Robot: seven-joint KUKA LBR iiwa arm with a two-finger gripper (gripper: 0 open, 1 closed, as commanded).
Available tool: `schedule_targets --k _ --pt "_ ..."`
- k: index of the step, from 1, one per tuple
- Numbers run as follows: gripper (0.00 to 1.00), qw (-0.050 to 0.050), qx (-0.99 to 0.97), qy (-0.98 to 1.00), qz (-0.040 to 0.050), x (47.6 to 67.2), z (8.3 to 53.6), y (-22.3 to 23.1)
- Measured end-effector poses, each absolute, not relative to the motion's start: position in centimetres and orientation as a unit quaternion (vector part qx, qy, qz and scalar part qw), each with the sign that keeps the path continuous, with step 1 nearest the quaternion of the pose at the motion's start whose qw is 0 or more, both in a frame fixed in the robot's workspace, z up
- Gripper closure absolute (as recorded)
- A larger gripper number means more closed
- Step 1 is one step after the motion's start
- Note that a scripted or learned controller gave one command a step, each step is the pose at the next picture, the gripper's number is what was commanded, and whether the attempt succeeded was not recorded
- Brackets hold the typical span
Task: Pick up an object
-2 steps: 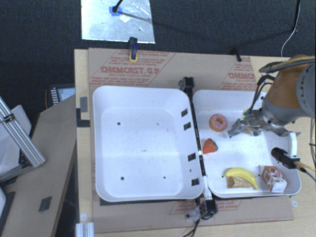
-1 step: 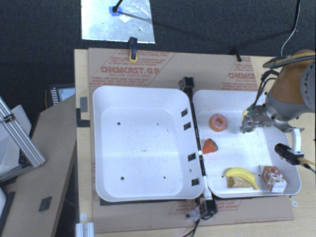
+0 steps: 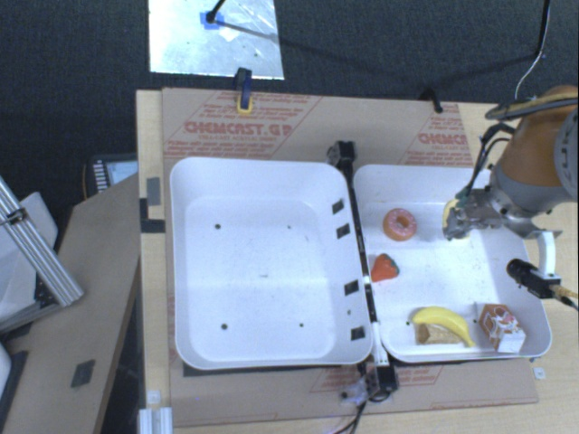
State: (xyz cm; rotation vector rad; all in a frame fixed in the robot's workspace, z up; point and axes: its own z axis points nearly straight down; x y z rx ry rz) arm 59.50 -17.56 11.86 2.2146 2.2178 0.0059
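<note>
The right bin [image 3: 425,177] holds several objects. A pink-orange doughnut [image 3: 399,224] lies near its left middle. A red strawberry [image 3: 384,268] rests against the bin's left wall. A yellow banana [image 3: 443,319] lies over a brown slice of bread [image 3: 432,334] at the front. A small red and white box [image 3: 500,325] sits in the front right corner. My gripper [image 3: 452,224] hangs low over the bin floor, just right of the doughnut and apart from it. A bit of yellow shows at its tip.
The left bin [image 3: 262,174] sits beside the right one, with a black divider strip [image 3: 355,251] between them. Both rest on a cardboard sheet [image 3: 271,125]. The grey and orange arm [image 3: 534,165] reaches in over the right bin's far right side.
</note>
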Motion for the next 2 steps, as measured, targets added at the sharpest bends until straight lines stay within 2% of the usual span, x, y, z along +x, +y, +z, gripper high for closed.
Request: schedule_targets --k 2 --pt "1.00 0.006 0.707 0.707 0.0035 59.7 14.0 -17.6"
